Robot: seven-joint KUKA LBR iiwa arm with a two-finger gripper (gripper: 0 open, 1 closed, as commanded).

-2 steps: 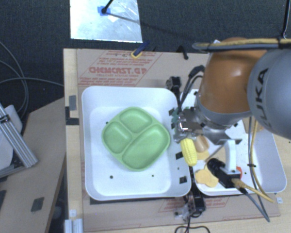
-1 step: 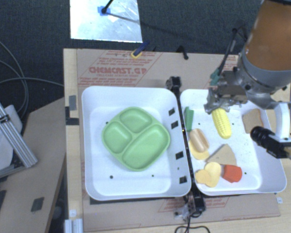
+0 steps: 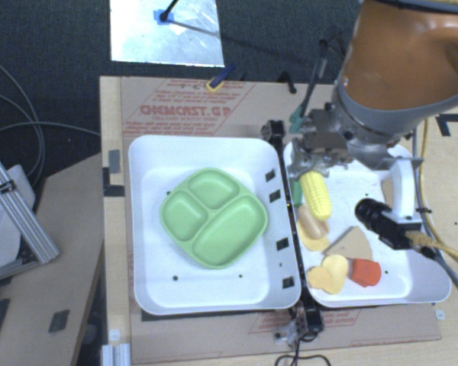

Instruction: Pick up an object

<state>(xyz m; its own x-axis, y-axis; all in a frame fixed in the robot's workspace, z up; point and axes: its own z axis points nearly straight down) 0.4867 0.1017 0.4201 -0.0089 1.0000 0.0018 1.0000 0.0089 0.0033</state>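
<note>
Corn (image 3: 315, 194) lay in the view's right bin (image 3: 416, 280), near its inner wall and toward the far end, its length running roughly along that wall. From the one camera above the bench we saw the gripper (image 3: 314, 168) directly over the far end of the corn, so close that the two seemed to meet, but we could not tell whether it was open or closed, nor whether the corn was held. The arm (image 3: 404, 44), grey below its orange band, stood over it at the upper right. At the corn's near end sat a peach piece (image 3: 311, 221), touching it, and just nearer still a pale yellow slice (image 3: 315, 242). A tan wedge (image 3: 353, 243) lay beside these toward the bin's middle. By the near wall a yellow lump (image 3: 328, 273) and a red block (image 3: 365, 272) sat side by side, touching or nearly so. The left bin (image 3: 149, 174) held a green plate (image 3: 214, 218) with three compartments, right way up, about in its middle. The two bins touched along their inner walls. Both bins stood on cardboard (image 3: 183, 107) with red print, and beyond it a shiny sheet (image 3: 164, 29) lay on a dark surface.
</note>
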